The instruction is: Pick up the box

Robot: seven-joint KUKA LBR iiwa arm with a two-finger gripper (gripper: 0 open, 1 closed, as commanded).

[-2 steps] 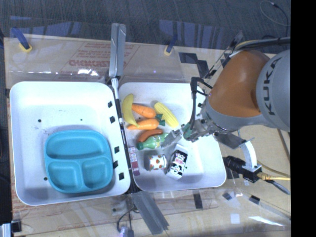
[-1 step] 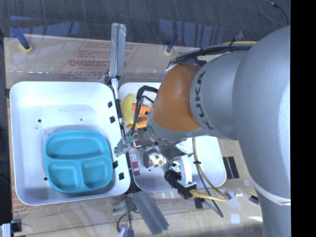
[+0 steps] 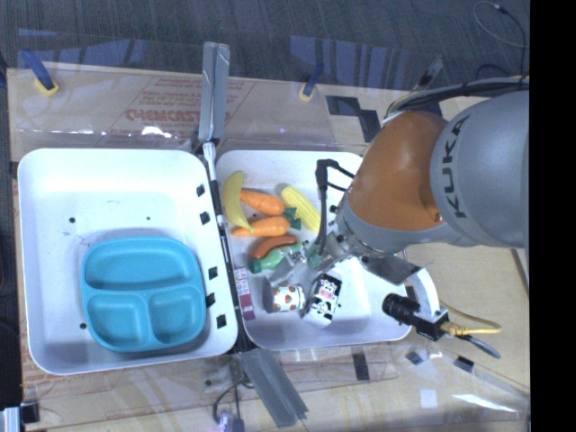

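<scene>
Camera view, as I read it from my station. Left bin (image 3: 54, 178): one blue divided tray (image 3: 142, 293), lying flat toward the near side. Right bin (image 3: 270, 333): banana (image 3: 233, 200), two carrots (image 3: 263, 202) lying side by side, corn cob (image 3: 301, 207), a red-brown sausage-shaped piece (image 3: 272, 245), a green piece (image 3: 267, 262), a small white cup with spots (image 3: 287, 299), and the box (image 3: 325, 297), white with black cow patches, standing near the bin's near wall just right of the cup. Arm (image 3: 450, 174): grey body with orange band (image 3: 396, 174), reaching in from the right and covering the right half of that bin. Gripper (image 3: 317, 252): I see it low over the bin's middle, its tip just above the box and beside the green piece. Finger state: I cannot tell; the wrist hides them. Box relative to gripper: immediately below the tip in the frame, contact not discernible.
</scene>
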